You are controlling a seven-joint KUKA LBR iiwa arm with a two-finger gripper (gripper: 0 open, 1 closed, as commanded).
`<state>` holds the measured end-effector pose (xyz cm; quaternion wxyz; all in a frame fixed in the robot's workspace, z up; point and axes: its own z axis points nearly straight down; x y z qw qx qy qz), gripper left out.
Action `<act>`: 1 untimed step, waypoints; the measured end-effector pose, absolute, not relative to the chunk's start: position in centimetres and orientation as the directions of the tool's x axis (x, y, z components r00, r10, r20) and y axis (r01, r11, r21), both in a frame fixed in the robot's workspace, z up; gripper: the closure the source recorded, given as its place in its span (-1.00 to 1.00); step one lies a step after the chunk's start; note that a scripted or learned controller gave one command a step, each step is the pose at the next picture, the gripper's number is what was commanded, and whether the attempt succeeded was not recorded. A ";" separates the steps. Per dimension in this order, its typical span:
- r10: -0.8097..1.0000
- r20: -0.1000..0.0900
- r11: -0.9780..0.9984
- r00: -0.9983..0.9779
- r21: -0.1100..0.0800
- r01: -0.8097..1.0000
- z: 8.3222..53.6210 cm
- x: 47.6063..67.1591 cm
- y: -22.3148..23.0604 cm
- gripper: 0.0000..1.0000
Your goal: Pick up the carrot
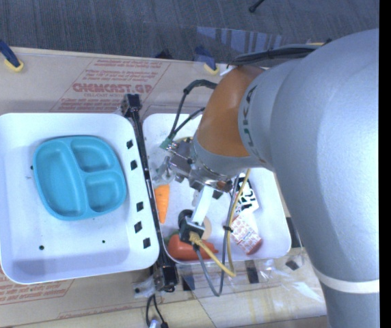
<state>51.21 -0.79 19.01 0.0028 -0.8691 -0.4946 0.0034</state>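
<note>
Claw (pixel 175 162): low in the right bin (pixel 272 203), tucked under the orange-banded wrist. I cannot tell whether it is released or clenched, and the carrot is not in it.
Carrot (pixel 162 202): just beside the claw, down the view from it and a shade to the left. It lies flat on the bin floor, close along the bin's left wall.
Carrot axis: runs alongside that wall, up and down the view. The thicker end seems nearer the claw and the tip points away from it.
Deciding relation: the claw sits off the thick end, not over the middle, so I judge it must shift along the carrot's length toward the tip and close across the narrow width.
Risk: the wall lies tight on one side of the carrot, which probably leaves little room there.
Red thing (pixel 180 249): beyond the carrot's tip, farther from the claw and apart from the carrot.
Packet (pixel 247 235): off to the claw's other side, well clear of the carrot.
Plate (pixel 79 176): farthest, blue, over the wall in the left bin (pixel 18 244).
</note>
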 end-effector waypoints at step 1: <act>0.859 -0.003 -0.511 0.511 -0.006 0.859 19.0 51.3 -0.9 -1.00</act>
